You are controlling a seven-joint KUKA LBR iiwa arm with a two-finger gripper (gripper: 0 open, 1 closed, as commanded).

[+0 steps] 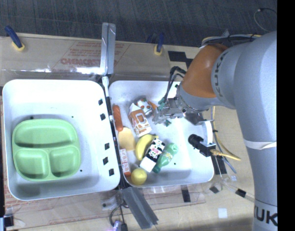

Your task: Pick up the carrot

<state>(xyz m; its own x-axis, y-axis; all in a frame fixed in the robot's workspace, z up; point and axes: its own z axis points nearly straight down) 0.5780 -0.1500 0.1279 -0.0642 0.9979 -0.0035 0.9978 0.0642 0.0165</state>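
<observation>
One pair of jaws: mine, low over the middle of the right bin (198,174), just beside the top right corner of the orange-and-white carton (139,120); from this slant I cannot tell whether they are apart or together, and I see nothing held in them.
Wrist: my orange band (204,73) sits above the bin's far right corner, with my grey arm (256,105) running off to the right.
Carton: lies tilted in the upper middle of the right bin, between my jaws and the carrot.
Carrot (117,118): a slim orange-red piece lying lengthwise against the left wall of the right bin, left of the carton and apart from my jaws.
Yellow piece (127,139): a rounded lump just below the carrot's lower end, by the same wall.
Banana (144,146): curved, right beside the yellow lump, touching the black-and-white carton (153,155).
Green bottle (165,158): lies slanted against the right side of that black-and-white carton.
Lemon (139,176): at the near wall of the right bin, below the banana.
Black part (199,145): a dark fitting at the right rim of the right bin, below my wrist.
Left bin (51,88): holds a green divided tray (46,149), well apart from me.
Worktop (56,54): brown, with blue clamps (15,38) at its far edge.
</observation>
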